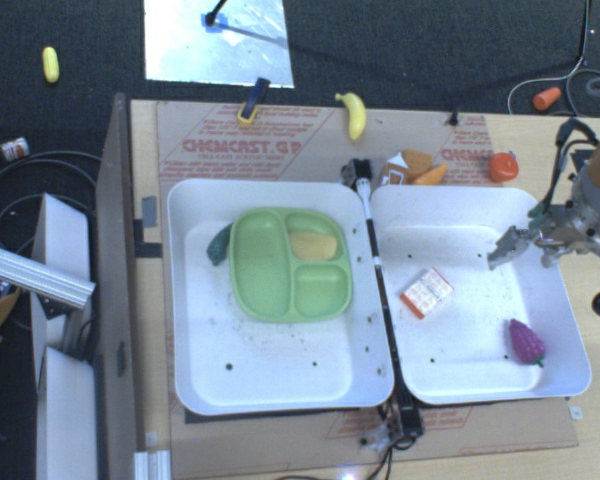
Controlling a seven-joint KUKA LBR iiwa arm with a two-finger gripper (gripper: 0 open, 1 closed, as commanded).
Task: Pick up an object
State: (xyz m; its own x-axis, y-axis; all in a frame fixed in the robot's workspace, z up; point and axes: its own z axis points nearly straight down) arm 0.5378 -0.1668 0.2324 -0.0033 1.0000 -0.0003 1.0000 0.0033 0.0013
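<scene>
Fingers (507,247) hang over the right bin (480,378) near its right edge, pointing left. Can't tell whether they are wide or narrow; nothing visible between them. Arm (590,203) comes in from the right edge of the surface (590,298), grey body with cables looped above it.

Right bin contents: small orange-and-white box (426,293) near the bin's middle, left of and below the fingers, apart from them. Purple grape bunch (526,342) near the bin's front right corner, below the fingers, also apart.

Left bin (270,378): green divided tray (280,278) sits in the middle, yellow item (313,243) in its upper right compartment. Dark green item (219,244) lies in the bin touching the tray's left edge.

Behind the bins, on the cardboard sheet (280,143): banana (354,114) near the back edge, orange carrot-like piece (430,174) and a box (396,173) beside it just past the right bin's back left corner, red-orange round item (503,166) further right. Yellow-and-blue clamp (251,102) at the sheet's back edge.

On the floor: yellow item (50,64) far back left, orange item (546,97) back right.
</scene>
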